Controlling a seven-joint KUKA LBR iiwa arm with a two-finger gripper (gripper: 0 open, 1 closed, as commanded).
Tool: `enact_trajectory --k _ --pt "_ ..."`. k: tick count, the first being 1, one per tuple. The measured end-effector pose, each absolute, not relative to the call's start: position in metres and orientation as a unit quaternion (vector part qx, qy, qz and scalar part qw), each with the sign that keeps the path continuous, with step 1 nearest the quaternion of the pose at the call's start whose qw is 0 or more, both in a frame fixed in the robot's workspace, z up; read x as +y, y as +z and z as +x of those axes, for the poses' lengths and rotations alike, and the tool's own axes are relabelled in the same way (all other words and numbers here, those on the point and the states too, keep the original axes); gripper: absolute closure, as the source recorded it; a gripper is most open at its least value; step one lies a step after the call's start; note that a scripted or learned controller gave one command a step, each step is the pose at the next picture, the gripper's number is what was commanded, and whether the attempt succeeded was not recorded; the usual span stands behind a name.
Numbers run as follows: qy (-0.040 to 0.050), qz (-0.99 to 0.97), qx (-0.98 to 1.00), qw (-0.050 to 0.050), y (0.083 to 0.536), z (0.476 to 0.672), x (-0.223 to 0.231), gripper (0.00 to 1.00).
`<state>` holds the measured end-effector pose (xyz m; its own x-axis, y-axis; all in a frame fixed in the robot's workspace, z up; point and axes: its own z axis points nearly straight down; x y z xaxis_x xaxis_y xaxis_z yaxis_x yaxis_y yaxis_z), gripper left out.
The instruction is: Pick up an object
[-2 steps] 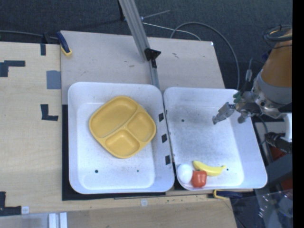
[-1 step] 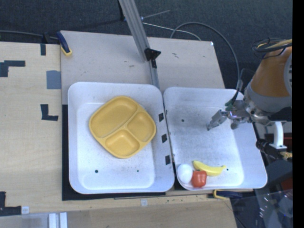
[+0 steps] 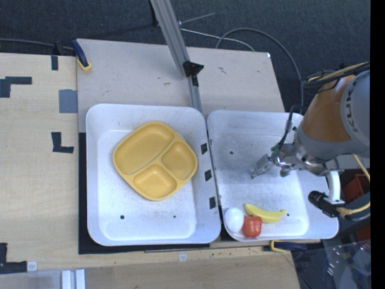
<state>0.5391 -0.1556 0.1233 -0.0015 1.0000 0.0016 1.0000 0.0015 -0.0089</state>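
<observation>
A yellow banana (image 3: 265,213), a red pepper-like piece (image 3: 252,226) and a white egg-shaped object (image 3: 233,220) lie together at the front edge of the right bin (image 3: 240,131). My gripper (image 3: 260,168) hangs over the middle of that bin, up and slightly right of the banana, with the grey and orange arm reaching in from the right. Nothing shows between its fingers. How far apart they stand is unclear from this angle.
The left bin (image 3: 99,161) holds a yellow three-compartment plate (image 3: 155,160). A metal pole (image 3: 174,35) slants down from the top to the seam between the bins. Cables run behind the right bin.
</observation>
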Motion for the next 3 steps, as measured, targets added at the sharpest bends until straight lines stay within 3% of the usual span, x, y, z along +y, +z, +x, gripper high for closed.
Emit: enact_trajectory --k 1,3 --pt "0.0008 -0.706 -0.708 0.002 0.137 0.541 -0.155 1.0" --pt "-0.0009 -0.706 -0.708 -0.002 0.224 0.546 -0.157 1.0"
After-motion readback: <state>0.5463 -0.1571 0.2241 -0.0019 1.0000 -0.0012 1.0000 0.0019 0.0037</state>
